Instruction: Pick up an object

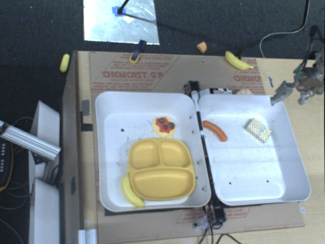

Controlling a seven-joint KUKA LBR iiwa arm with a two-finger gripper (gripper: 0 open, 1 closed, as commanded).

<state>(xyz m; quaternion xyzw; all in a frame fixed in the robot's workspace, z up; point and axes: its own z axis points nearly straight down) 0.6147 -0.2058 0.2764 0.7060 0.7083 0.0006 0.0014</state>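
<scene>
In the right bin [292, 151] lie an orange sausage [215, 130] near the left wall and a small white patterned block [258, 130] further right. The left bin [109, 136] holds a yellow divided plate [161, 168], a small pizza piece [164, 126] above it and a banana [131, 192] at the plate's lower left. My gripper [291, 96] hovers over the right bin's upper right corner, up and to the right of the block. Its fingers are spread apart and open, with nothing between them.
A second banana [237, 60] lies on the bench behind the right bin. An orange bit [202, 47] and a yellow piece [64, 62] sit off the bench on the dark floor. A black divider [198, 121] separates the bins. Grey rails [30, 140] stand at the left.
</scene>
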